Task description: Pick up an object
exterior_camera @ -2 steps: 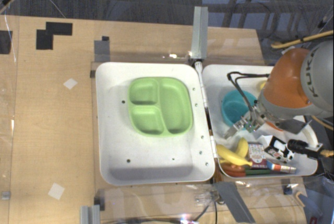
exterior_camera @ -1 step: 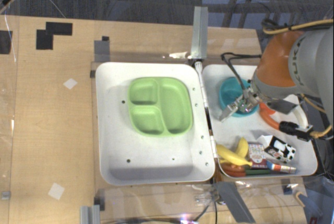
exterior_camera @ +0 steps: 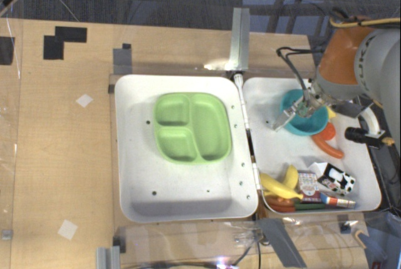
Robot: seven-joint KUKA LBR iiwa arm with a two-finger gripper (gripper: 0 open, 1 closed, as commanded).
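pincer (exterior_camera: pixel 299 112) sits low in the right bin (exterior_camera: pixel 269 155), over the near-left rim of the teal bowl (exterior_camera: pixel 307 120), toward that bin's far edge. fingers look narrow w/ one metal tip poking left past the bowl rim, but can't tell if anything is actually between them, too small/blurry. arm (exterior_camera: pixel 366 67) comes in over the bin's far right corner.

task thing candidates: teal bowl under the pincer; orange carrot-like piece (exterior_camera: pixel 327 142) just beside bowl on its right-near side; banana (exterior_camera: pixel 281 183) at the near edge of right bin w/ a red item (exterior_camera: pixel 282 203) under it, markers (exterior_camera: pixel 329 202) and a black/white patterned thing (exterior_camera: pixel 338 180) at near right corner. left bin (exterior_camera: pixel 135 136) carries a green divided tray (exterior_camera: pixel 191 126) in its middle.

step, my read: at the grasp/descend stage on the bowl rim, no lift yet. bowl looks flat on bin floor. next move needs fingers straddling the rim wall, closing firm, then straight lift; thin rim could slip or bowl could tip.
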